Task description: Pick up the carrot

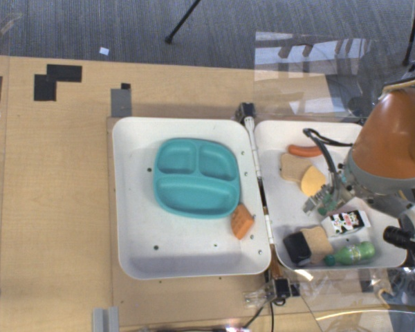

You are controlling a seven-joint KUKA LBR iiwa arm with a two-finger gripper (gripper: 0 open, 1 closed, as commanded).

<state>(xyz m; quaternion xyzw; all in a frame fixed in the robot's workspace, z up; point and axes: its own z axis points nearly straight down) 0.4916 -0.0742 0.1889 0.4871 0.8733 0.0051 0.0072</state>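
The carrot [242, 221] is a short orange tapered piece in the left bin [135, 254]. It lies against the lower right corner of the teal divided plate [196, 177], close to the bin's right wall. My gripper [321, 201] hangs over the middle of the right bin [277, 254], just below a yellow slice [312, 180]. It is well to the right of the carrot, across the wall between the bins. Nothing shows in its grasp. The grey and orange arm [391, 144] covers the right bin's far right side.
The right bin holds a red-orange sausage shape [304, 151], a tan bread piece [290, 166], a black-and-white card [346, 221], a tan block [317, 239], a black object [297, 248] and a green bottle [349, 254].
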